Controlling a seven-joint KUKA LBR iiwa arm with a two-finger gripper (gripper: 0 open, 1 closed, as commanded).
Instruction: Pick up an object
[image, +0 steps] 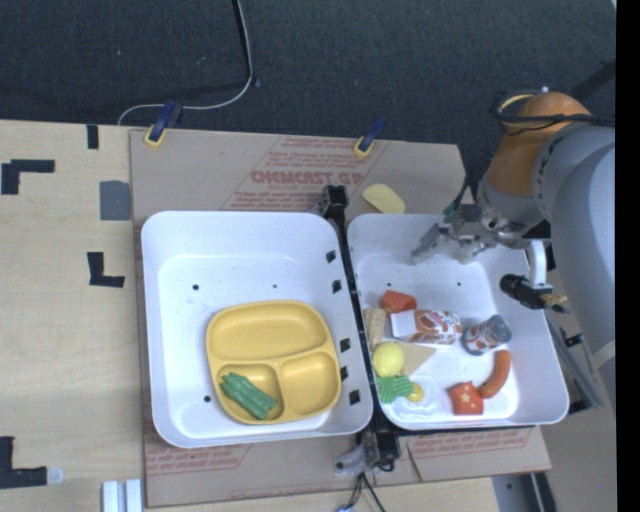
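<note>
The right white bin (535, 400) holds several toy foods: a red piece (398, 300), a white and red carton (428, 325), a small can (487, 335), an orange-red sausage (496, 372), a red strawberry-like piece (465, 398), a yellow lemon (388, 357) and a green item (395, 388). My gripper (445, 250) hangs over the far part of this bin, above bare floor and behind the food. Its fingers are spread and open, with nothing between them.
The left white bin (170, 260) carries a yellow divided plate (270, 330) with a green vegetable (247, 395) in its front left section. A pale yellow piece (383, 198) lies on the cardboard behind the right bin. The grey arm (580, 200) fills the right side.
</note>
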